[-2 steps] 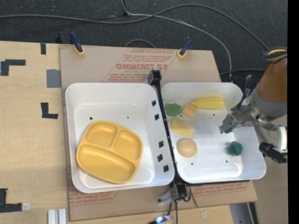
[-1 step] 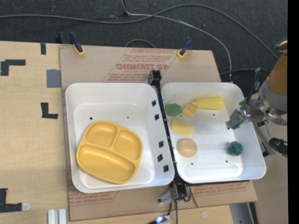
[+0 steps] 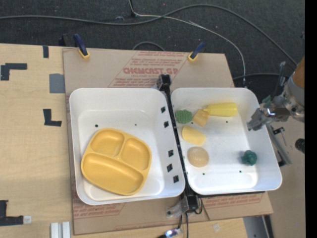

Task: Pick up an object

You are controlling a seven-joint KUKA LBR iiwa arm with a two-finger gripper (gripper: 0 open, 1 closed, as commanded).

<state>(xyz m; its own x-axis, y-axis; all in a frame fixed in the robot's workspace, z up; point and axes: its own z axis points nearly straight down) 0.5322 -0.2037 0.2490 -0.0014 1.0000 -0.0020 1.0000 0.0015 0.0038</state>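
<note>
The left bin holds 1 yellow tray with 3 compartments. In the right bin, going left to right, lie a green ball, a yellow lump, a pale round piece, a small yellow block, a long yellow piece and a dark green piece. The gripper hangs over this bin's right rim, above the dark green piece and apart from it. It holds nothing; how far it is open I cannot tell.

Arm cut off at right edge; claw blurred.
</note>
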